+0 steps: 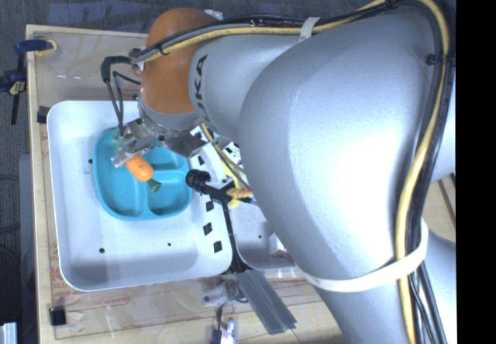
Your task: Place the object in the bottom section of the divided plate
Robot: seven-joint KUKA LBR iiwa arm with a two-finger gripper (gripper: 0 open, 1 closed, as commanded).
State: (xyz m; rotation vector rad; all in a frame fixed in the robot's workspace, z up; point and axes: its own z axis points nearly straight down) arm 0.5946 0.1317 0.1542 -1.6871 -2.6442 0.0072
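Arm [325, 125]: grey, bulky, reaching in from the right and covering most of the right bin; orange band [174, 56] above the wrist, over the upper edge of the left bin.
Cables [310, 25]: black and yellow, running along the top of the arm; a loop of black cable hangs beside the orange band.
Gripper [130, 155]: low over the plate, above its upper part, pointing down and left. Whether it is released or clenched cannot be told; the fingertips are small and partly lost against the carrot.
Carrot [141, 170]: orange toy with a green stub at its lower right end, lying at a slant just at the gripper's tip, over the middle of the plate near the ridge between sections. Touching or just below the gripper; a grasp is not visible. Resting or lifted cannot be told.
Plate [116, 191]: blue, divided, in the left bin, nearer its upper left; lower sections bare, right side partly hidden by the wrist.
Left bin [116, 257]: white, shallow, a few dark specks on its floor; holds the plate.
Right bin [260, 257]: white; a lower corner shows under the arm.
Bench [62, 40]: pale wood, blue clamp [31, 46] at upper left corner.
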